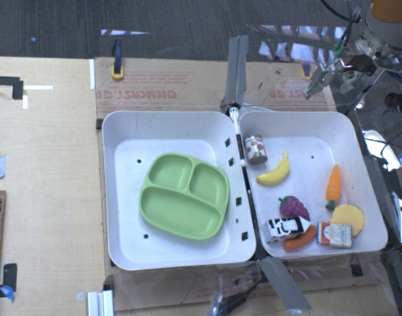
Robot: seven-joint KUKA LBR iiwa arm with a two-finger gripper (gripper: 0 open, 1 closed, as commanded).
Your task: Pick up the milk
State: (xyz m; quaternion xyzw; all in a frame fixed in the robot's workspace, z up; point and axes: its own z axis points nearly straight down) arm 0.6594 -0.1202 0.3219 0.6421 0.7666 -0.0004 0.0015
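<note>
— Milk carton [285,227]: where does it lie from your gripper?

— Well apart from it. My gripper [317,80] hangs past the far rim of the right bin [354,131], over the brown board behind it. The carton is at the opposite, near side of that same bin, lower in the camera view and a little to the view's left of my tool. It is the small black-and-white one, lying on its side.

— Is anything crowding it?

— Yes. A reddish sausage [300,239] touches it on the side farthest from my gripper. A bunch of purple grapes [294,207] sits just beside it on the side nearer my tool. A second small carton [335,235], white and orange, lies next to the sausage, with a yellow round piece [348,217] against it.

— And between you and the carton?

— A banana [275,172] and a small can [255,149], both closer to my gripper than the milk. A carrot [333,183] lies almost straight below my tool in the view.

— Is your gripper parted or closed?

— I cannot tell; it is small and tangled among cables there. Nothing is seen in it.

— The other bin?

— The left bin [110,176] is farther from my gripper and holds a green divided plate [184,196].
</note>
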